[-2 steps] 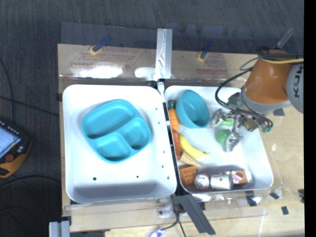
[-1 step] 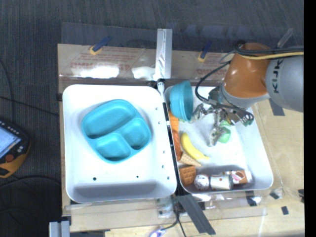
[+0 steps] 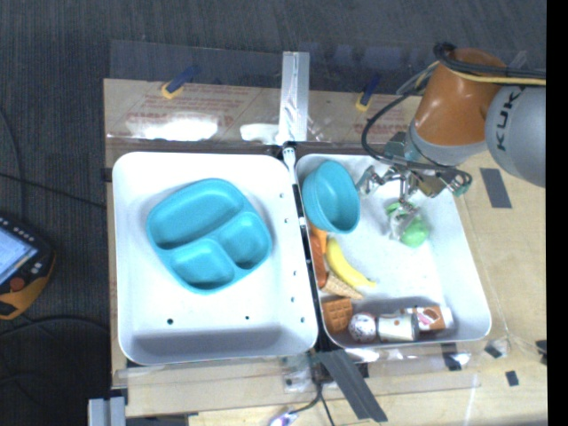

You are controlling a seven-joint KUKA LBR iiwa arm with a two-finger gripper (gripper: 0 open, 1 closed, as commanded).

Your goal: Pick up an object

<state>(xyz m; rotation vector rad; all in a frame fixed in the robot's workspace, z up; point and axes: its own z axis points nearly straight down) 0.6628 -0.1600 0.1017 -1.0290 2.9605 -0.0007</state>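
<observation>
My gripper (image 3: 404,204) hangs low over the far part of the right bin (image 3: 463,278), under the orange wrist band (image 3: 453,105). A small green object (image 3: 414,234) lies on the bin floor just in front of and below it, very close; whether they touch is unclear. A blue bowl (image 3: 332,195) leans against the bin's left wall, to the left of the gripper. A yellow banana (image 3: 348,269) lies nearer the front, next to an orange carrot (image 3: 317,245).
A waffle-like cracker (image 3: 337,311) and a small bottle lying on its side (image 3: 401,324) sit along the right bin's front wall. The left bin (image 3: 133,327) holds a blue divided plate (image 3: 209,233). Cables loop above the wrist.
</observation>
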